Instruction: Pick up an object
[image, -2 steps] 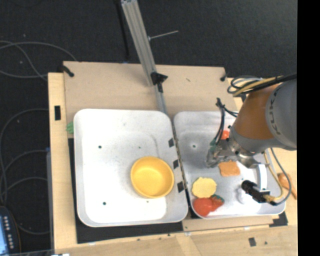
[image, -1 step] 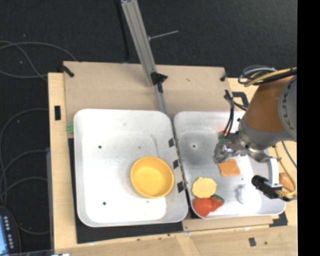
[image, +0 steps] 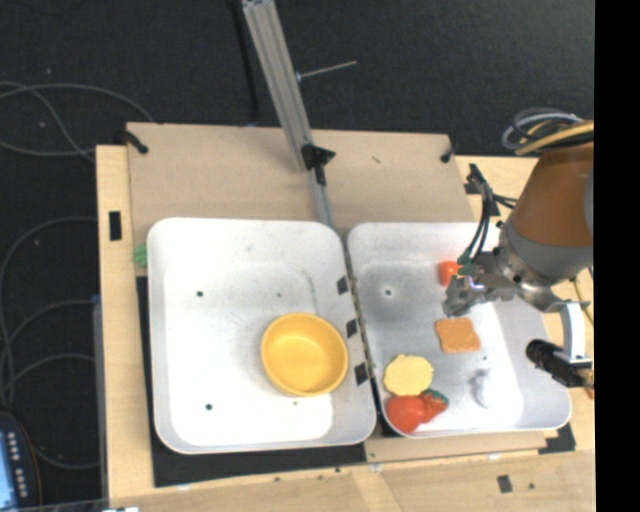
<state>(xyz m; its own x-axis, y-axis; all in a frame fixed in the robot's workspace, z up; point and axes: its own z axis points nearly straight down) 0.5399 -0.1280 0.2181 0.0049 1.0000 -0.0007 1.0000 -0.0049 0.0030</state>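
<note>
In the right bin (image: 400, 260) lie an orange-brown square slab (image: 458, 336), a pale yellow round piece (image: 408, 375), a red tomato-like toy with a green stem (image: 410, 410) and a small grey object (image: 481, 385). A small red-orange piece (image: 447, 271) sits just left of the gripper. My gripper (image: 462, 292) hangs low over the right bin, directly above and behind the square slab. Nothing can be seen held in it.
A yellow bowl (image: 303, 353) rests in the left bin (image: 200, 300) near the divider between the bins. A slanted metal pole (image: 290, 100) rises from the back of the bench. The arm's orange band (image: 558, 205) looms over the right bin's right side.
</note>
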